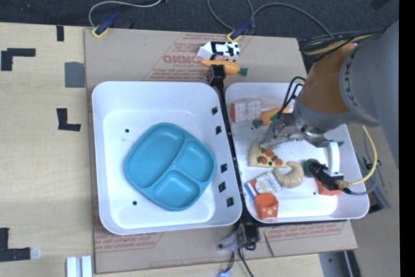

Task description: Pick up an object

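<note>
My gripper (273, 137) reaches down into the right bin (353, 207), directly above the upper edge of a yellow pizza-slice toy (262, 157). A tan croissant (289, 174) lies just right of the slice. An orange-and-green carrot-like toy (269, 117) sits beside the gripper's upper side. A white and red packet (246, 109) lies at the bin's top left. An orange cup (266, 206) and a small blue and white carton (258, 186) rest near the front wall. Nothing is seen lifted.
The left bin (104, 107) holds a blue divided plate (170, 165). A black divider strip (225, 133) runs between the bins. A small red piece (324, 189) lies at the right bin's lower right. Cables trail over the dark floor behind the bench.
</note>
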### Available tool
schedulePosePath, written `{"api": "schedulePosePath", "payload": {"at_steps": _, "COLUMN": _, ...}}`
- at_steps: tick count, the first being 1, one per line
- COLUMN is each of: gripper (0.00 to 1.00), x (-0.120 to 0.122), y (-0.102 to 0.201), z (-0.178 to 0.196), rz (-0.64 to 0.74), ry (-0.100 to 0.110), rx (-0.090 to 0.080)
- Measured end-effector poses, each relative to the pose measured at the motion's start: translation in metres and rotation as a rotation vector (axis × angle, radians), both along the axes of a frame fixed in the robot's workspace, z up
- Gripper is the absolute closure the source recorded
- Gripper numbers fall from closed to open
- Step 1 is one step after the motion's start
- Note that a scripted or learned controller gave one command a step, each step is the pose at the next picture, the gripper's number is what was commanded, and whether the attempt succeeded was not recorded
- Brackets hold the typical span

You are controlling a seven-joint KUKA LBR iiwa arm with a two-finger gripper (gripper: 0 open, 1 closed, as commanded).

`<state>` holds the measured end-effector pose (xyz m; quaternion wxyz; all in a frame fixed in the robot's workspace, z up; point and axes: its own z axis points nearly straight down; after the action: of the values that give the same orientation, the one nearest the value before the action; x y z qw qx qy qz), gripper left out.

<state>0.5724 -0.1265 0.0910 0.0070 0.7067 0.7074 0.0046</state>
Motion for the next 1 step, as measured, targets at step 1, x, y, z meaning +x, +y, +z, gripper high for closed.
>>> {"api": "schedulePosePath", "payload": {"at_steps": 1, "gripper": 0.00, "x": -0.0018, "y": -0.0011, "z": -0.0022, "rz": -0.002, "ry": 0.005, "rx": -0.001}}
